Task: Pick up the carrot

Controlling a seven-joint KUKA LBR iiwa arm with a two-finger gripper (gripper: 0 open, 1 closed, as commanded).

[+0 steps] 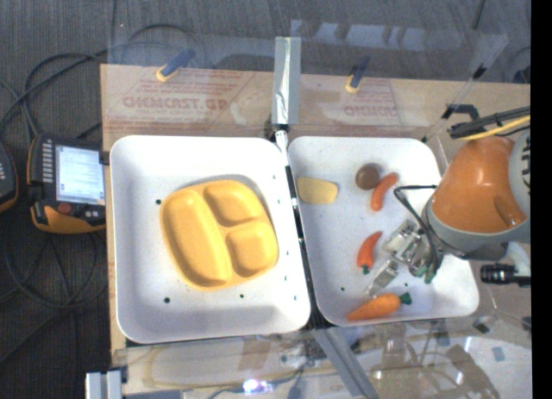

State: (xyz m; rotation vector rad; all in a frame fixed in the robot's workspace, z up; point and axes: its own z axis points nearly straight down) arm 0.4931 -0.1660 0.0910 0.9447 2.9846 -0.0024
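The carrot [374, 307], orange with a small green top at its right end, lies along the front edge of the right bin [448, 302]. My gripper [390, 264] hangs just above and behind the carrot, pointing down toward the lower left. It looks open, with nothing between its fingers. The lower fingertip [377, 284] ends a short way from the carrot without touching it. The orange-banded wrist [479, 195] covers the bin's right side.
A red chili [369, 251] lies just left of the gripper. Farther back sit an orange-red piece [383, 190], a brown round thing [368, 177] and a pale yellow slab [316, 190]. The left bin [138, 302] holds a yellow divided tray [222, 232].
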